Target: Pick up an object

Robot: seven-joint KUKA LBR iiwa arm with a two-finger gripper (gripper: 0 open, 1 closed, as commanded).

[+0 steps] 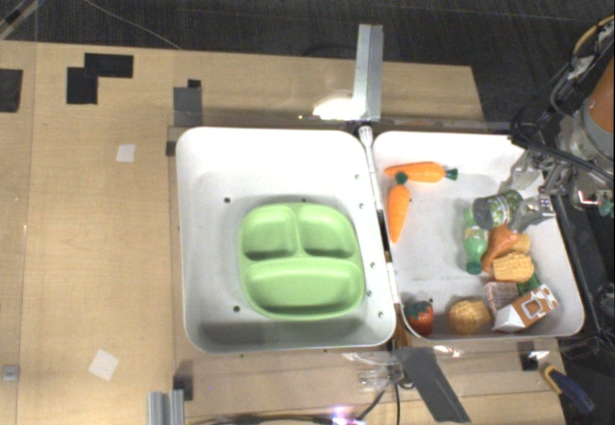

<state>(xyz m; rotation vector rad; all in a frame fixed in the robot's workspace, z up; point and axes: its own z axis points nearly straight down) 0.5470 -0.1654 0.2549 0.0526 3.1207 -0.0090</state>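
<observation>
Toys [500, 255] heaped in right bin [432, 250] (gripper [534, 194] just above).

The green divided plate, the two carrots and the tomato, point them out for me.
Green divided plate [302, 257]: camera view, on the ridge between its compartments.
Upper carrot [415, 171]: camera view, mid orange body.
Lower carrot [397, 212]: camera view, mid orange body.
Tomato [419, 317]: camera view, red skin.

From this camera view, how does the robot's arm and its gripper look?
The arm is grey with an orange band above the wrist, and black cables run along it. The gripper is pale grey metal, with small dark parts, at the right bin's edge.
</observation>
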